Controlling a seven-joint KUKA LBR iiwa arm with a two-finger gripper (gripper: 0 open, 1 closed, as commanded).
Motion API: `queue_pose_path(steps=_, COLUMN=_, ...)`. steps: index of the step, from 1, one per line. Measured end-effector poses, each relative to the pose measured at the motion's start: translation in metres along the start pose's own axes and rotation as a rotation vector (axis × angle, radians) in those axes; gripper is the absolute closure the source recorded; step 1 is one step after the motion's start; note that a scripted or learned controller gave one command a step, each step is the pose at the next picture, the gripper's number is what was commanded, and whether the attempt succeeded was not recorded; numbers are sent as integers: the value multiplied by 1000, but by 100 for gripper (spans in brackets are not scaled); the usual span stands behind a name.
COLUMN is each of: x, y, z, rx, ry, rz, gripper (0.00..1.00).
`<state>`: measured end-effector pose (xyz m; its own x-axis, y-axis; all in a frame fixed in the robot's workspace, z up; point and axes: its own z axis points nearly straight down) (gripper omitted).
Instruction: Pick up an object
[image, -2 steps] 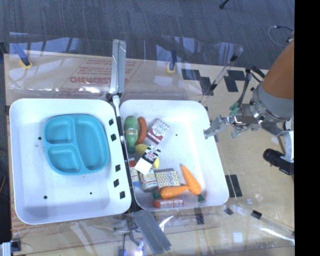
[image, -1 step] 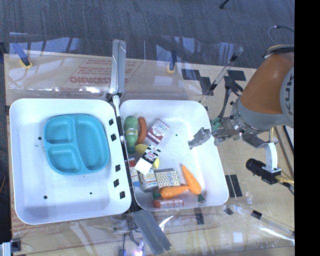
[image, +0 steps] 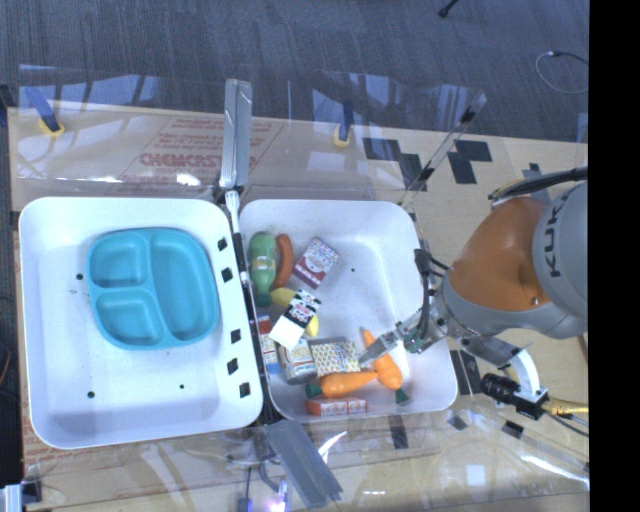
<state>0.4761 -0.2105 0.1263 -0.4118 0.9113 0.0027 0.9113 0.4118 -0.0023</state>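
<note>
Bench, 2 white bins (image: 60, 420) | arm reaches from right, pincer (image: 385, 345) low over carrot (image: 388, 370) | pincer state: cannot tell

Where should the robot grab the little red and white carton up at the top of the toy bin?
Probably the red and white carton across its two long sides, coming straight down. It lies flat with white floor around it, apart from the green vegetable to its left, so fingers likely fit.

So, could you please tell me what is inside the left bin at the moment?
A blue divided plate with three compartments lies in the left bin, and nothing sits on it. The bin floor beneath the plate is covered.
</note>
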Motion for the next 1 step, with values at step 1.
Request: queue_pose_path(steps=1, x=0, y=1, z=-10, rx=-1, ry=-1, rz=-5, gripper=100)
